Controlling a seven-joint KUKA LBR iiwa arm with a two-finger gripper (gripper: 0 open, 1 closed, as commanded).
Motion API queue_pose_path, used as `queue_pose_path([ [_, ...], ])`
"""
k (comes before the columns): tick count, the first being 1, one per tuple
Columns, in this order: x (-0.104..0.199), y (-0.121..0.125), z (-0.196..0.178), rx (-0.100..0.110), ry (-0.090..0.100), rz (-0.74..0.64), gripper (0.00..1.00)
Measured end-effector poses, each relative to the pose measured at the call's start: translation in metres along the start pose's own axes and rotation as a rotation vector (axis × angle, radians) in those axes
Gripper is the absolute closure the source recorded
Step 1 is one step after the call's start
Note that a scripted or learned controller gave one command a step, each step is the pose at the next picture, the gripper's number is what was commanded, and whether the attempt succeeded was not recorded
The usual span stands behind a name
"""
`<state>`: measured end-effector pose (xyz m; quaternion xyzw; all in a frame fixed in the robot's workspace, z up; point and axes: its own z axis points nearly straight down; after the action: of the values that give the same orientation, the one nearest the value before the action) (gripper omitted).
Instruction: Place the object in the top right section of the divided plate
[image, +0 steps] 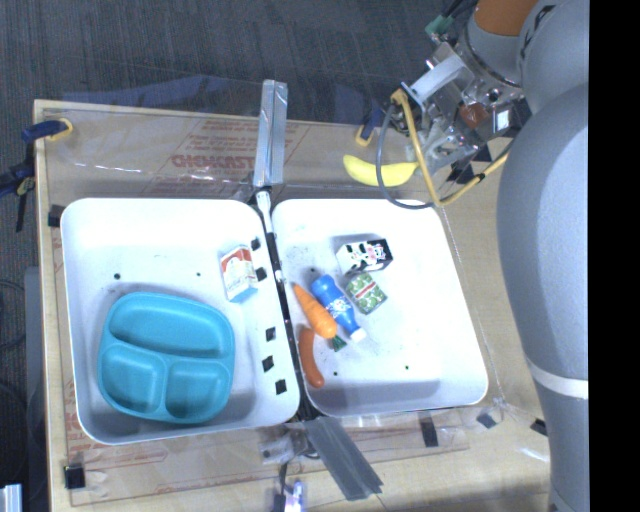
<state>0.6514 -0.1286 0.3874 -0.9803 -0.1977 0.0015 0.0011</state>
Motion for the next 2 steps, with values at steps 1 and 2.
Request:
queue_pose_path([
  [1,-0.028,0.058,-0.055,0.0,0.001,0.058,1.0],
  [2,-0.014,-0.001,0.086,0.003,-0.002,-0.101,1.0],
])
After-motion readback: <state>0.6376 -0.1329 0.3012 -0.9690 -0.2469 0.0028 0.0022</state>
